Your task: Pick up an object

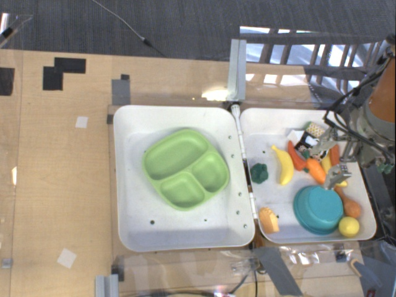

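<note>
I have the gripper low over the right bin, near its right wall, with the grey arm and its orange band coming in from that side. The fingers sit among a cluster of toy food, and I cannot tell whether they are parted or closed. Just beside them lie an orange carrot and a yellow banana. The teal bowl rests upside down near the bin's front right corner, a lemon touching it. Green broccoli sits by the bin's left wall. The left bin carries a green divided plate at its middle.
</note>
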### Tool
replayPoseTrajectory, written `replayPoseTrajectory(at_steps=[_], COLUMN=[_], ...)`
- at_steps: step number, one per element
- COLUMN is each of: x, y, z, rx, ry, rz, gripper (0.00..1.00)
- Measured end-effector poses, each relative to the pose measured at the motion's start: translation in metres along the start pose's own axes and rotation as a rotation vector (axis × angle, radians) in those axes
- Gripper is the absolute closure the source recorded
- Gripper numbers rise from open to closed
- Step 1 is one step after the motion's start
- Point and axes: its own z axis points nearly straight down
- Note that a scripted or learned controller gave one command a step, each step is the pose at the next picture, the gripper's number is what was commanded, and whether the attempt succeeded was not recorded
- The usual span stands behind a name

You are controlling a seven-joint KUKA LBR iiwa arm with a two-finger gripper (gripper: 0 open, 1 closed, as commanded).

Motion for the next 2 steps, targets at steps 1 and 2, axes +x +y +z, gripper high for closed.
replayPoseTrajectory(at_steps=[1, 2], x=[-0.009, -0.061], y=[0.046, 0.071], z=[0.133, 0.138], rx=[0.001, -0.002], ry=[-0.006, -0.004], rz=[-0.122, -0.125], gripper=[0.0, 0.0])
